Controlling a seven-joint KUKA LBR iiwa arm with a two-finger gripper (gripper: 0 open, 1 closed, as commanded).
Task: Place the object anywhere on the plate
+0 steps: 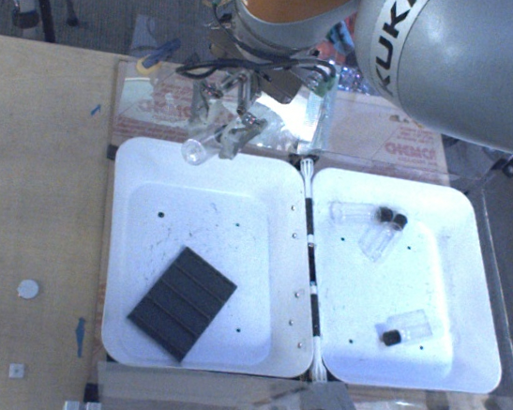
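Clear glass, a small vial (210,143), sits pinched between the fingers of the gripper (232,132), hanging above the back rim of the left bin (139,166). The dark ribbed plate (182,303) lies flat near that bin's front. The vial looks slippery (it is held near one end), so it could slide out early or roll off the plate. Open white floor lies between them, with nothing to bump. Three more vials (381,228) rest in the right bin (481,278).

Gripper (229,134) above left bin's (135,192) far rim, clear vial (206,145) between its fingers (238,132), dark ridged plate (182,303) near-left, three vials in right bin (474,277)
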